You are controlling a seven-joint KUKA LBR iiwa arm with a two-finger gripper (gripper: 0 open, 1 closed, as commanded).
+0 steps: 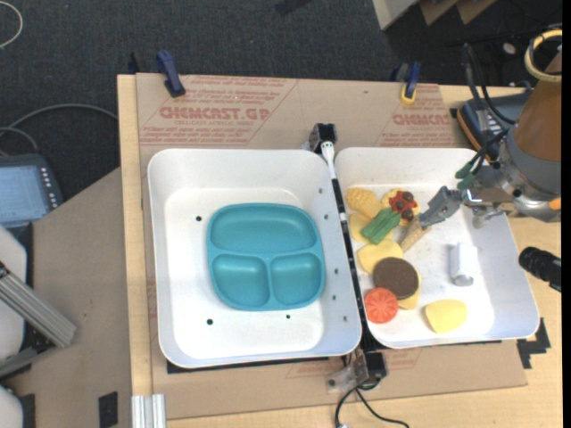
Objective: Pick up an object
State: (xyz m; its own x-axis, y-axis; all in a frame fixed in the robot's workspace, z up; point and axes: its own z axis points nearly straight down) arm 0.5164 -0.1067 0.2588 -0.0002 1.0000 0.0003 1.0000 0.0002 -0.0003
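Item: two-finger gripper (439, 207), grey, hanging over the upper middle of the right bin (508, 266), the arm reaching in from the camera view's right; fingers point down and toward the heap of toy food, slightly parted, nothing between them, so it stands open and holds nothing. Candidate for the pick: green toy vegetable (382, 225), just beyond the fingertips on the side away from the arm, a little nearer the camera; its long axis runs on a slant, roughly in line with the reach of the fingers, so the jaws would likely need to turn across it. Beside it, farther from the pincer: yellow corn piece (362, 201) and a small red and dark piece (403, 203), the three crowded and touching. Below the pincer, toward the camera: yellow wedge (378, 257), brown round biscuit (396, 277), red tomato slice (381, 305), yellow lemon-like piece (445, 314). Grey cylinder (459, 264) lies apart, on the arm's side of the fingertips, long axis running toward the camera, with bare white floor around it; judged the easier grasp. Well beyond the pincer, in the left bin (169, 239): teal divided plate (264, 255). Surface: both bins sit on a cardboard sheet (268, 105) clamped to the bench; dark carpet (134, 16) behind
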